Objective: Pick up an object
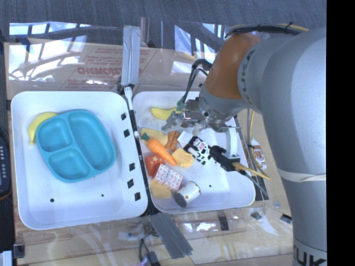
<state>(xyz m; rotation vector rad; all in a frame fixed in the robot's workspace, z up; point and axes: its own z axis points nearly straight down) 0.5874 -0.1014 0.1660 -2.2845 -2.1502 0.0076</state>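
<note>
- Arm (pixel 277 87) reaches in from the tabletop's right edge; gripper (pixel 186 117) hangs over the right bin (pixel 244 190), near its far edge.
- Jaws: cannot tell whether apart or together.
- Right bin's left half: carrot (pixel 159 148), yellow banana (pixel 161 113) at the far edge, cup (pixel 187 193) at the near edge, black-and-white toy (pixel 198 149) mid-bin.
- Left bin (pixel 22 204): blue divided plate (pixel 76 143) over a second banana (pixel 36 124).
- Risk: pieces crowd and touch, so closing may nudge neighbours or slip off the curved banana.

Smooth glossy plastic of the blue divided plate (pixel 77 144), matt white plastic of both bins (pixel 33 204).
</note>
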